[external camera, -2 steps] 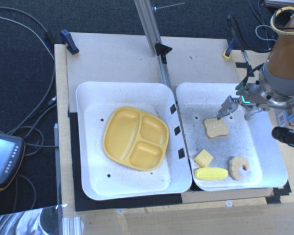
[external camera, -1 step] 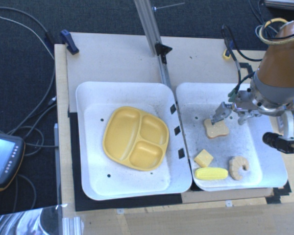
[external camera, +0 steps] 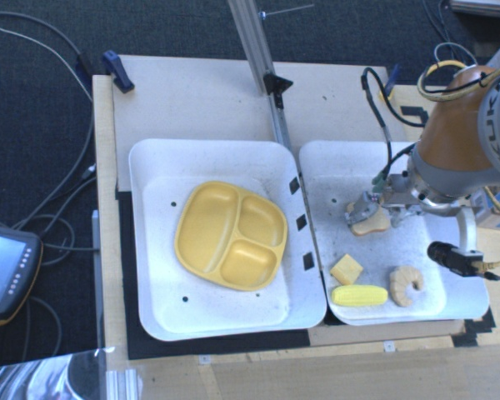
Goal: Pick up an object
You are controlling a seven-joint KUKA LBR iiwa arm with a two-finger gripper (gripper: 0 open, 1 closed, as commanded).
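My pincer (external camera: 368,215) is down in the right bin (external camera: 450,307), touching a tan piece (external camera: 372,223). Whether it is spread or pinching, I cannot tell. Judged status: lift not yet done.

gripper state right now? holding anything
gripper: down in the right bin, at a tan food piece; open or shut cannot be told

A tan bread slice (external camera: 371,222) lies in the right bin's middle. Nearer the front edge sit a pale yellow cheese wedge (external camera: 347,269), a yellow corn cob (external camera: 359,296) lying crosswise just below it, and a beige curled pastry (external camera: 405,285).
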